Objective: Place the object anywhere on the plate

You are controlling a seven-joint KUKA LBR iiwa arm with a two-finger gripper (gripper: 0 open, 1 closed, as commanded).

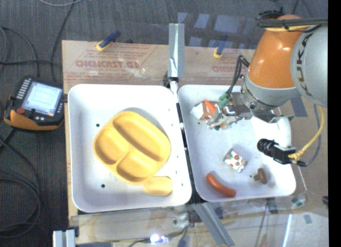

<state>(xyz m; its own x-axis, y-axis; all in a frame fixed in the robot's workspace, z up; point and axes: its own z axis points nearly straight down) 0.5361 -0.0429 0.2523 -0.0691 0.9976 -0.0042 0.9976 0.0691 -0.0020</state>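
A yellow divided plate (132, 146) lies in the left bin (85, 102), near its middle. My gripper (219, 119) hangs low over the upper left part of the right bin (277, 187). A small orange and white object (207, 109) lies right beside the gripper on its left; whether it is touched or held cannot be made out. The grey arm with its orange band (277, 54) covers the bin's upper right corner.
The right bin also holds a white box with coloured dots (234, 161), a red sausage (220, 184) and a small brown piece (261, 175). A pale yellow lump (158, 186) lies at the plate's lower right edge. A teach pendant (36, 104) sits left of the bench.
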